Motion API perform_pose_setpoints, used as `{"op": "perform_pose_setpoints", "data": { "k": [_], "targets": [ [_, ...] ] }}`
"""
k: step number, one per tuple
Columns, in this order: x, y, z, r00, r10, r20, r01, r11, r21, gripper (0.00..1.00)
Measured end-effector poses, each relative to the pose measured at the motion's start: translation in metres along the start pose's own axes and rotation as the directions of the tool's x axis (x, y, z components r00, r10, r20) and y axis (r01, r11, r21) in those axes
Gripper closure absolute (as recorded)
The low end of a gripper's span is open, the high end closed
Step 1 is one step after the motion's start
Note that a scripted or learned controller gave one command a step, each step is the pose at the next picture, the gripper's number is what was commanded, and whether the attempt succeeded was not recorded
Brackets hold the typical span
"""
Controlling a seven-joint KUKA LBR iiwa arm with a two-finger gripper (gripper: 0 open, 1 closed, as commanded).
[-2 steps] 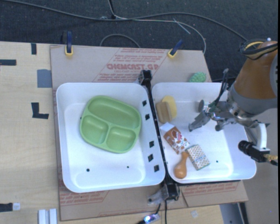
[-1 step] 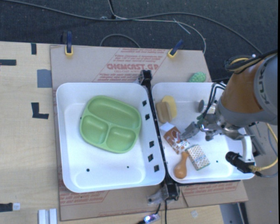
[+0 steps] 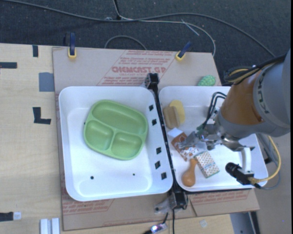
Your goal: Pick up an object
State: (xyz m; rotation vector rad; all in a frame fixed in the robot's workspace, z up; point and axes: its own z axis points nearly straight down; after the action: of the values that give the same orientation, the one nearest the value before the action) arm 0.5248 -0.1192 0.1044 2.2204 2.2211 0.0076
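The right bin [image 3: 244,182] holds a tan, sponge-like block [image 3: 175,113] near its far left corner. A red and white packet [image 3: 182,146] lies below it, then a small patterned box [image 3: 207,164] and an orange pear-shaped piece [image 3: 189,175] near the front wall. My gripper [image 3: 196,137] reaches in from the right and hangs low over the packet's right edge, just above the box. The grey arm with its orange band [image 3: 241,106] hides the bin's right middle.
A green divided plate [image 3: 116,129] lies in the left bin [image 3: 73,179]. A small green object [image 3: 206,81] sits outside the right bin at its far edge. A black divider [image 3: 161,135] runs between the bins. Cables cross the dark floor behind.
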Motion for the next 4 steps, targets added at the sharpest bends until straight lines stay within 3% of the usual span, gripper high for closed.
{"op": "perform_pose_setpoints", "data": {
  "k": [1,2,3,4],
  "targets": [
    [-0.002,0.004,-0.001,1.000,0.000,0.004,0.000,1.000,-0.011,0.00],
    [0.005,0.008,-0.014,1.000,-0.007,-0.008,0.007,1.000,-0.017,1.00],
    [0.013,0.007,-0.058,1.000,-0.002,0.003,0.002,1.000,0.001,1.00],
    [0.013,0.009,-0.111,1.000,-0.002,0.004,0.002,1.000,0.000,1.00]
  ]
}}
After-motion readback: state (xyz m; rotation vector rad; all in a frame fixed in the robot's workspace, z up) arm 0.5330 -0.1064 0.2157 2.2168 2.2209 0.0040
